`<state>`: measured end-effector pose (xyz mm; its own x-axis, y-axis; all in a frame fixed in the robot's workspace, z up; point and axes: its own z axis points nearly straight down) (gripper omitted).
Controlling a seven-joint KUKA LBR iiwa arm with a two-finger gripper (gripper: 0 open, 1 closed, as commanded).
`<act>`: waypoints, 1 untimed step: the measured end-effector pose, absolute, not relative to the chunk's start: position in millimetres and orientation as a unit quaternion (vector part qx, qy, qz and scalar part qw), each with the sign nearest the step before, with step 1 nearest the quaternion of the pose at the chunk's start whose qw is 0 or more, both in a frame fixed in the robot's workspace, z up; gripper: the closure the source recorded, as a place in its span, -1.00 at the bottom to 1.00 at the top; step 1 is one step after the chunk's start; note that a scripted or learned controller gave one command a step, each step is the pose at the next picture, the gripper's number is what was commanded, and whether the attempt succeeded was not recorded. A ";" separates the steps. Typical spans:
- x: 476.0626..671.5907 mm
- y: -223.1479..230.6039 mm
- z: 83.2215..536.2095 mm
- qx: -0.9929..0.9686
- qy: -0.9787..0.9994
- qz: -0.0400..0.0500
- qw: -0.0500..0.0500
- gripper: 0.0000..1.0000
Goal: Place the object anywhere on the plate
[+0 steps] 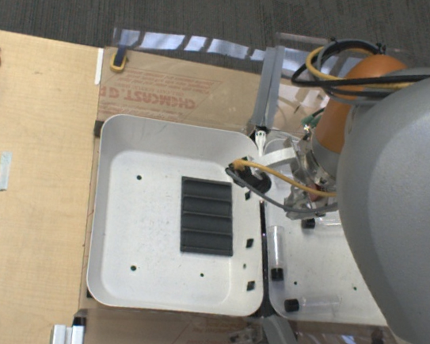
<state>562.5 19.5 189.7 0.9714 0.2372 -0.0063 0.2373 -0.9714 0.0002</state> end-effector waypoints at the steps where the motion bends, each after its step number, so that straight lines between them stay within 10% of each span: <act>1: 550.7 85.6 190.2 0.991 0.131 -0.002 0.001 1.00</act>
<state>550.7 85.6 190.2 0.9656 0.2600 -0.0050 0.2600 -0.9656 0.0007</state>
